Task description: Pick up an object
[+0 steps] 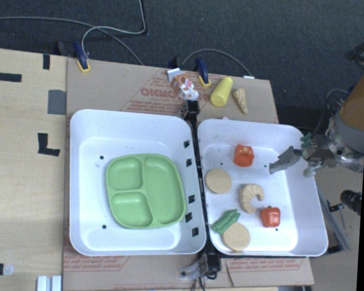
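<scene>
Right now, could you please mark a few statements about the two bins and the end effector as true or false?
1. A green divided plate lies in the left bin. True.
2. The croissant lies in the left bin. False: it lies in the right bin.
3. The end effector grips the red pepper. False: the two red items lie apart from it.
4. A yellow bottle lies outside the bins. True.

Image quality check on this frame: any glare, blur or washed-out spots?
Camera view: light even and soft, shadows faint; the white right bin and left bin run bright but keep their edges; the gripper and arm at the right edge look soft; the green divided plate is sharp.
</scene>
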